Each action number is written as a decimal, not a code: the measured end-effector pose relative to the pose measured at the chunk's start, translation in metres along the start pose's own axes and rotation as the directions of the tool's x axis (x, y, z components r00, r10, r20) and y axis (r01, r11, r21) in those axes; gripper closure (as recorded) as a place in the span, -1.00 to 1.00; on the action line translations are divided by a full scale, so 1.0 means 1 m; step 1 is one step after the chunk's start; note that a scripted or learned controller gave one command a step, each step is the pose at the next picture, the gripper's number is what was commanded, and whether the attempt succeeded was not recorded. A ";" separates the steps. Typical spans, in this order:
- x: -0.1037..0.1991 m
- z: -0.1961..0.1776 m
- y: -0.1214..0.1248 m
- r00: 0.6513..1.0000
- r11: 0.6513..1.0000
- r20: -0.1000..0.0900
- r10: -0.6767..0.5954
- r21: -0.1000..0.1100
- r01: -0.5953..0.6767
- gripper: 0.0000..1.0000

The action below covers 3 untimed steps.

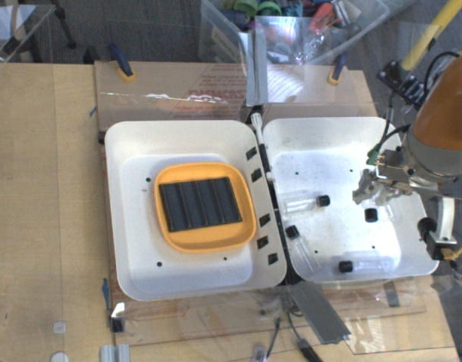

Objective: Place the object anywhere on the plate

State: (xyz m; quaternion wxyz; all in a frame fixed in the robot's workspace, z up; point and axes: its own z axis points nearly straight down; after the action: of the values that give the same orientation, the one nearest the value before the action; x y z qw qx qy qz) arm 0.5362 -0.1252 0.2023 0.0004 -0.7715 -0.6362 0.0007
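arm: grey, orange band | black cables along wrist | claw: bare metal

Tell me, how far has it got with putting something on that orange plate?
Nothing looks done yet: the plate in the left bin carries only its dark ridged insert. The clear tubes with black caps lie in the right bin. The gripper hangs over that bin near a small black piece, with nothing visibly held. Picking, carrying and placing all remain.

Robotics lab: plywood desk bearing two white bins, taped cardboard, loose cables, clear tub of assorted parts.
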 end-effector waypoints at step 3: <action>0.198 0.002 0.032 0.885 0.885 0.001 -0.466 -0.004 0.466 1.00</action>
State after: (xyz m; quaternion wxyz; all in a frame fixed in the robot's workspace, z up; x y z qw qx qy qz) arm 0.6050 0.0634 0.1998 -0.0010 -0.5964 -0.8027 -0.0006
